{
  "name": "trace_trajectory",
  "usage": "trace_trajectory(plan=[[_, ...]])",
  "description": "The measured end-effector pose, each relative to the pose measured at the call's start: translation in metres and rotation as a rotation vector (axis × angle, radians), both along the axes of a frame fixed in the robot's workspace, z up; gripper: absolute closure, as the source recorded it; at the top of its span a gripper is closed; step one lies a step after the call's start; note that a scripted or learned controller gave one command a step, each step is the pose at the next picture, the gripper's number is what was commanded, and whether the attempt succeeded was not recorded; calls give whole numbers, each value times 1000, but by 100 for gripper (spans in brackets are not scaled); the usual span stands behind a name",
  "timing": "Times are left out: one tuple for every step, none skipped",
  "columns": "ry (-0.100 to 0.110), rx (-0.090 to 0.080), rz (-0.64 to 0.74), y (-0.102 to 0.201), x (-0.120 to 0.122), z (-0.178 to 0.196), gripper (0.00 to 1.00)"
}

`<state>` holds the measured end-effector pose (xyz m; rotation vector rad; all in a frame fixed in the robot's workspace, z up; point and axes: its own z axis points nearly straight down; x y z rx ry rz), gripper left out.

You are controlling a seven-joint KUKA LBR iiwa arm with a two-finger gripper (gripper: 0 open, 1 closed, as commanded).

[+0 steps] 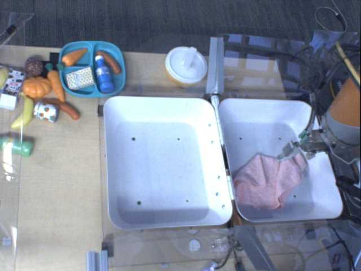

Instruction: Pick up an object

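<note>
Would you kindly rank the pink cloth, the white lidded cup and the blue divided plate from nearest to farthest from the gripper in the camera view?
From the gripper:
1. Pink cloth, right bin, right beside the gripper.
2. White lidded cup, on the bench behind the bins.
3. Blue divided plate, far left on the bench.

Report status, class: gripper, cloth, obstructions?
Gripper low at pink cloth's upper right edge. Cloth lying crumpled in right bin. Nothing else beside it.

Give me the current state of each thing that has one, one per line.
pink cloth: crumpled, lying in the right bin.
gripper: low at the cloth's upper right edge; grasp unclear.
left bin: sitting flat beside the right bin.
white lidded cup: lid on, behind the bins.
blue divided plate: loaded with toy food.
</note>
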<state>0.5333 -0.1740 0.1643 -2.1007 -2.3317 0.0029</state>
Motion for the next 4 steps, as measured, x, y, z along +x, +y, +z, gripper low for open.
trace_trajectory(plan=[[-18,-5,8,5,-6,-74,0],[-21,-6,-234,41,23,-74,0],[-20,-5,-256,-10,19,-74,0],[-15,-1,-218,-21,38,-74,0]])
